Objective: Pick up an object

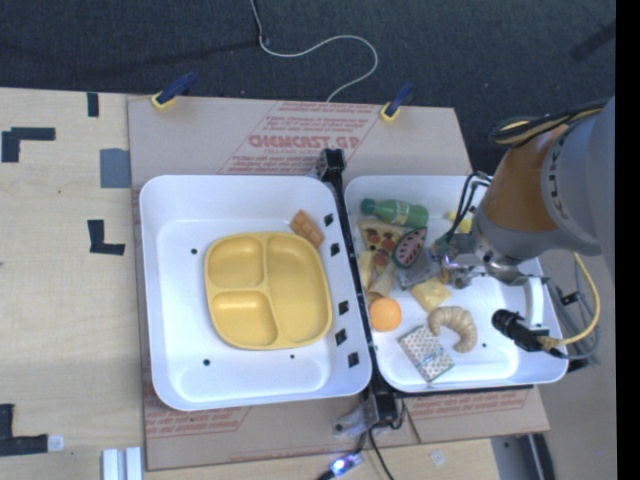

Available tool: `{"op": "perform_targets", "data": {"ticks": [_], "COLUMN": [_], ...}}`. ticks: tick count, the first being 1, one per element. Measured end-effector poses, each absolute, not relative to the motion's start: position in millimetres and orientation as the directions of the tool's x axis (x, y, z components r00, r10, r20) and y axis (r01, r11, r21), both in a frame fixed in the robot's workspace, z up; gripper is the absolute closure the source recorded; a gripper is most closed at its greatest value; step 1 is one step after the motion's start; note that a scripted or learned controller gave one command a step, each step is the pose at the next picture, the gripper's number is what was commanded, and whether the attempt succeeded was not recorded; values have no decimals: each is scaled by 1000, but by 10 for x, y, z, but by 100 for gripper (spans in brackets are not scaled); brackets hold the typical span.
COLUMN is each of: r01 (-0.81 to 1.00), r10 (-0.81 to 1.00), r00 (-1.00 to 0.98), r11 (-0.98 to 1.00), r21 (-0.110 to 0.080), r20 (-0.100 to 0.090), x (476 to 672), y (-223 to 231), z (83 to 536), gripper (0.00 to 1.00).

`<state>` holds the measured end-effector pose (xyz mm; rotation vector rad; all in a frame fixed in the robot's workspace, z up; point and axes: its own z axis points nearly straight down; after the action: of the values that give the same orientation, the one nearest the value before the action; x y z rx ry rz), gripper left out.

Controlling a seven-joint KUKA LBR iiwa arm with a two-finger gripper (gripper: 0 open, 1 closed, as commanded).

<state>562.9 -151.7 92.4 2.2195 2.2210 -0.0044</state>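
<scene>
Gripper (452, 266) low in right bin (520, 368), by yellow wedge (431, 294) and croissant (455, 326); finger state unreadable.

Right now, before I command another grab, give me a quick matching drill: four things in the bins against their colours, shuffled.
Things:
1. divided plate
2. bottle
3. ball
4. croissant

Colours:
A. orange
B. tan
C. yellow
D. green

Pairs: 1-C, 2-D, 3-A, 4-B
</scene>
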Motion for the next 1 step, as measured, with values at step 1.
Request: {"op": "perform_targets", "data": {"ticks": [1], "r01": [1000], "r10": [1000], "r00": [-2], "r11": [2], "r21": [-4], "r20": [0], "x": [5623], "y": [-1503], "z": [1027], "gripper": [100]}}
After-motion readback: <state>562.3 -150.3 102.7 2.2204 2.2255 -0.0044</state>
